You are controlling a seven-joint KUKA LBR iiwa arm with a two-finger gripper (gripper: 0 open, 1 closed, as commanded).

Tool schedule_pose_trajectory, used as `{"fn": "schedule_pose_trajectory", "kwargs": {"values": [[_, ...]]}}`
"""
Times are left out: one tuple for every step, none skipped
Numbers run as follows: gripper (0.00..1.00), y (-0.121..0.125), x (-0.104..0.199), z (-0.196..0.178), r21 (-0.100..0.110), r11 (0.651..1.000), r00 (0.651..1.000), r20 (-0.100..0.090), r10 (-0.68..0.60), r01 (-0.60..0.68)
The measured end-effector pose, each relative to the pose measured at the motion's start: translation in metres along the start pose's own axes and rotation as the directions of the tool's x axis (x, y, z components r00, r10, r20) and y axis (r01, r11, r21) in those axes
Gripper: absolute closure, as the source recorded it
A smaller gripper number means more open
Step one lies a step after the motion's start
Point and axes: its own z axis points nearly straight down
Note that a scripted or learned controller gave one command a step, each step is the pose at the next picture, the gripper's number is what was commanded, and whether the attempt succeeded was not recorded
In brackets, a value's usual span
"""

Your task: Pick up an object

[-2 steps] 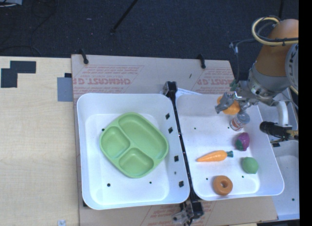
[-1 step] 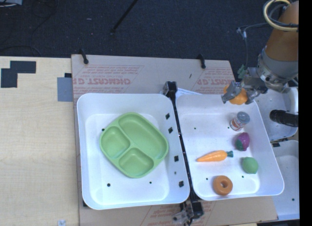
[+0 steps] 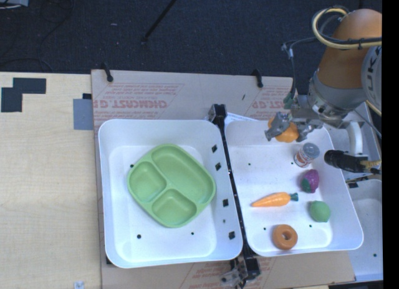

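A robot gripper (image 3: 288, 127) hangs over the far edge of the right bin (image 3: 340, 236), its two fingers closed around a small orange ball (image 3: 287, 134). The right bin also holds a small jar (image 3: 307, 155), a purple fruit (image 3: 310, 180), a carrot (image 3: 274, 200), a green ball (image 3: 319, 210) and a doughnut (image 3: 285, 236). The left bin (image 3: 118, 232) holds a green divided plate (image 3: 171, 184).

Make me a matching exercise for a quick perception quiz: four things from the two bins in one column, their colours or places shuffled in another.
Things:
1. divided plate
2. carrot
3. donut
4. round green toy

Descriptions:
A. near edge of the right bin
B. alone in the left bin
C. right of the carrot's leafy tip
D. orange, lying mid right bin

Pairs: 1-B, 2-D, 3-A, 4-C
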Motion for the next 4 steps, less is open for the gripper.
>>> {"fn": "schedule_pose_trajectory", "kwargs": {"values": [[1.00,-0.008,0.055,-0.006,-0.001,1.000,1.000,0.000,-0.001,0.001],[1.00,-0.020,0.104,-0.011,0.000,1.000,1.000,0.000,-0.001,0.001],[1.00,-0.025,0.161,0.003,0.001,1.000,1.000,0.000,-0.001,0.001],[1.00,-0.048,0.212,0.008,0.002,1.000,1.000,0.001,-0.001,0.001]]}}
